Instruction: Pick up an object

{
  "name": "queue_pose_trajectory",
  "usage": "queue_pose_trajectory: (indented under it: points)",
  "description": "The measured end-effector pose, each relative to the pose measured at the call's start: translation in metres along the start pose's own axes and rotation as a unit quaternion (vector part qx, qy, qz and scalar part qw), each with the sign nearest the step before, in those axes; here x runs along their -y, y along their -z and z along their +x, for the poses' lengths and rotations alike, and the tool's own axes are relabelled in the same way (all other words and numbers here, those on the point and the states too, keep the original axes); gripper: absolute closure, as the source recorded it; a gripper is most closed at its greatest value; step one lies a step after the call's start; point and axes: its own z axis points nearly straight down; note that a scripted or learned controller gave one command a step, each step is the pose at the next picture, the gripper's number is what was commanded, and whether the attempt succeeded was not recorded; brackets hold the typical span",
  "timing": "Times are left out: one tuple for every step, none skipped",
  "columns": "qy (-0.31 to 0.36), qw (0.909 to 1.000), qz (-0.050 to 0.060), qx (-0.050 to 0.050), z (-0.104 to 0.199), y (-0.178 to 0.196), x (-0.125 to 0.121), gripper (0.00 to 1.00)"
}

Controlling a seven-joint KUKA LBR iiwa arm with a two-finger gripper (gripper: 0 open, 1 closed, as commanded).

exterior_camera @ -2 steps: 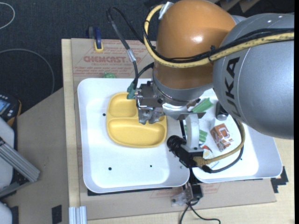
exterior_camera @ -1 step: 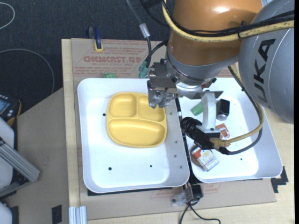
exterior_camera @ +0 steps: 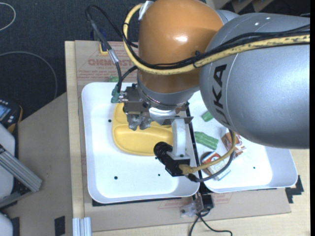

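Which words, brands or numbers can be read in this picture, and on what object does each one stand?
"KU": large dark letters on the grey arm casing, cut off by its curve.
Red print on the cardboard sheet behind the left bin: too faint to read.
Print on the orange and white packet in the right bin: too small to read.

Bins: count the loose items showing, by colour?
Yellow: 1, the yellow item in the left bin, partly under the arm.
Green: 2, the upper green piece and the lower green piece in the right bin.
Orange-and-white: 1, the packet.
Total: 4. More may sit hidden under the arm.
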Motion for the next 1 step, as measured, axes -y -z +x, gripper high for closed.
queue_pose_trajectory:
  points:
    - [-0.001, 1.0000, -0.004, -0.001, -0.0025, 0.0138, -0.0014, 1.00]
